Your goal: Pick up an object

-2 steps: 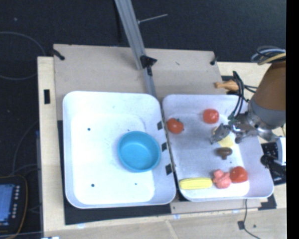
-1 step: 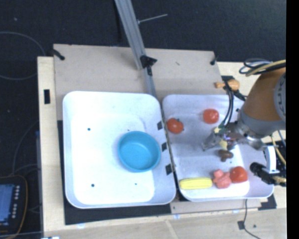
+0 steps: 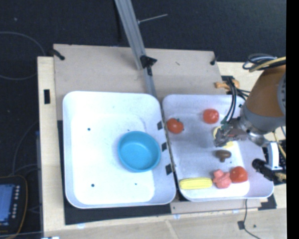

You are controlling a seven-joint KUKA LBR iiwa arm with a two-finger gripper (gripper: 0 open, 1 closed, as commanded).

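Note:
The right bin (image 3: 189,148) holds several small objects. A red tomato-like piece (image 3: 175,126) lies near its left wall and a red round one (image 3: 211,116) sits further back. A brown lump (image 3: 223,155) rests in the middle. A pink piece (image 3: 221,179), a red piece (image 3: 238,174) and a yellow corn-like piece (image 3: 196,183) lie along the front wall. My gripper (image 3: 224,136) hangs low in the right bin, just behind the brown lump, beside a pale yellow object (image 3: 228,144) partly hidden by it.
A blue bowl (image 3: 138,151) sits in the left bin (image 3: 89,148). A grey metal pole (image 3: 132,29) slants from the top down to the bins' shared edge. The orange-banded arm (image 3: 266,96) covers the right bin's back right corner.

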